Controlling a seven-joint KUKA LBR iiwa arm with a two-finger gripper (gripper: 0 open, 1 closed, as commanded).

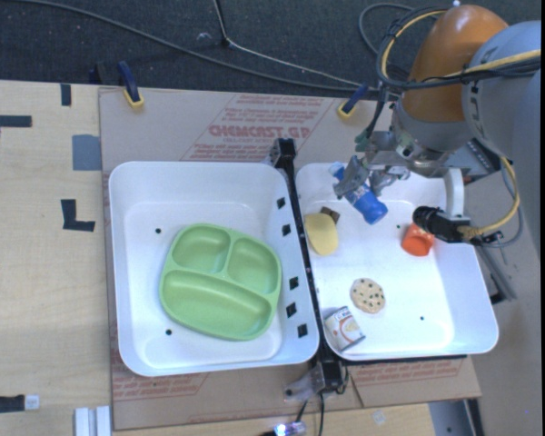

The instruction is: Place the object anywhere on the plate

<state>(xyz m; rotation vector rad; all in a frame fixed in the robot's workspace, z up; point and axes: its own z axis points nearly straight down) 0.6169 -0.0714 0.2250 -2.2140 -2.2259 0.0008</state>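
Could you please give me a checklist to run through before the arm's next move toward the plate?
1. Plate sits flat in the left bin: ok.
2. Plate compartments free to take an object: ok.
3. Gripper over the right bin, near the blue object: ok.
4. Blue object held between the fingers: cannot tell.
5. Other objects, the yellow piece, cookie, orange cup and small carton, lie apart from the gripper: ok.
6. An object on the plate: not ok.

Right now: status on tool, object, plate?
Tool above right bin, by blue object. Green plate sits in left bin. Divider between bins.
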